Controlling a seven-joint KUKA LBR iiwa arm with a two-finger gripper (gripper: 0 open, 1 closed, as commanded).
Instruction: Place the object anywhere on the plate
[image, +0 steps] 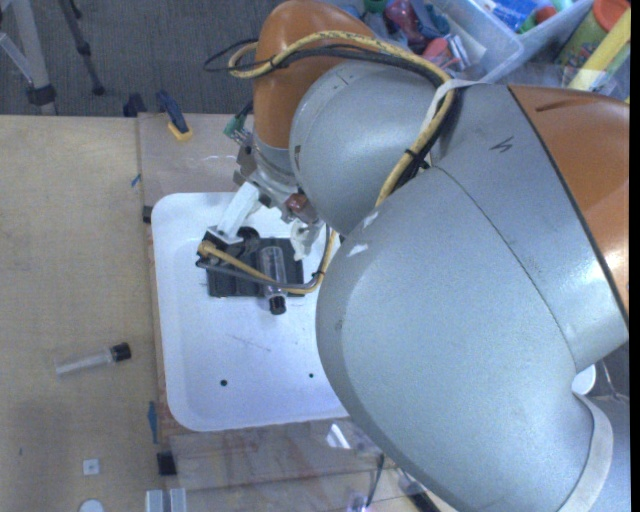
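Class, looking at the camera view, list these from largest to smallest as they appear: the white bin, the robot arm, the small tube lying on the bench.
1. Robot arm, though it is nearest the camera, which inflates it.
2. White bin.
3. Small tube.

Even, soft overhead light — faint shadows; the near arm (470, 300) looms slightly blurred; mild sheen.

Tan floor (60, 260) bears a small tube (92, 359); clear storage tub (480, 30) behind.
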